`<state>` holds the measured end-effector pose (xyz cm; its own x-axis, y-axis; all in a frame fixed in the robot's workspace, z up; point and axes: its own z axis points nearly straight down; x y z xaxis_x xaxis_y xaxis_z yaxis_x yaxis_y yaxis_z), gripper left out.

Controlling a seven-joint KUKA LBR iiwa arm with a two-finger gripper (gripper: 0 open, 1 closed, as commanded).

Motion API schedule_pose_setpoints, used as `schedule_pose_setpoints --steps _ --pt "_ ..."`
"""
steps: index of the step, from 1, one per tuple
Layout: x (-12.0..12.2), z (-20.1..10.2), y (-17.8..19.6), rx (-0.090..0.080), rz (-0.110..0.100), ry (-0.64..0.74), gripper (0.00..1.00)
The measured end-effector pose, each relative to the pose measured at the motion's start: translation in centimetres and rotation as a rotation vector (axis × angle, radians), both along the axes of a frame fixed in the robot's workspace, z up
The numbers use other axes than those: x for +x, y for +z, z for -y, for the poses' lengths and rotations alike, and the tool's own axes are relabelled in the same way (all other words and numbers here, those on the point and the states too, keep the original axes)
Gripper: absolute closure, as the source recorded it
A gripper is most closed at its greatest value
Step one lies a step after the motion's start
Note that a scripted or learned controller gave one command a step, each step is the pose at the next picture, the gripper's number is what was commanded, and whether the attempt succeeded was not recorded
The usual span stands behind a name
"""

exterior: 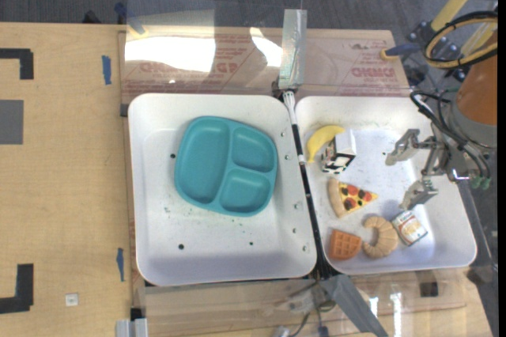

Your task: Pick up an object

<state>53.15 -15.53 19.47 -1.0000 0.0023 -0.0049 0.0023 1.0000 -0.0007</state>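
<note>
Nearest the camera, along the right bin's point(466, 248) front edge, lie a waffle point(344, 244), a bagel point(379, 236) and a small can point(410, 227). Behind them rest a pizza slice point(350, 196), then a black-and-white carton point(339, 153) touching a banana point(320, 141). Over this bin's right side the gripper point(413, 166) hangs with fingers point(402, 145) spread wide, holding nothing. Across the divider, the left bin point(150, 240) carries a teal divided plate point(225, 167).

Arm point(482, 102) cut off at the right edge; can point(410, 227) partly behind the hand point(413, 172).
</note>
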Motion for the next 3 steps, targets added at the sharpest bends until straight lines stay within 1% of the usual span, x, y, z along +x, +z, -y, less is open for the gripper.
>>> schedule_pose_setpoints --steps 1,2,3 --pt "-2.1 -1.3 -10.6 -0.001 0.012 -0.178 0.00" --pt "-1.0 -2.4 -10.6 0.003 0.006 -0.523 0.00" --pt "-0.6 -2.4 -9.3 0.002 0.020 -0.521 1.00"
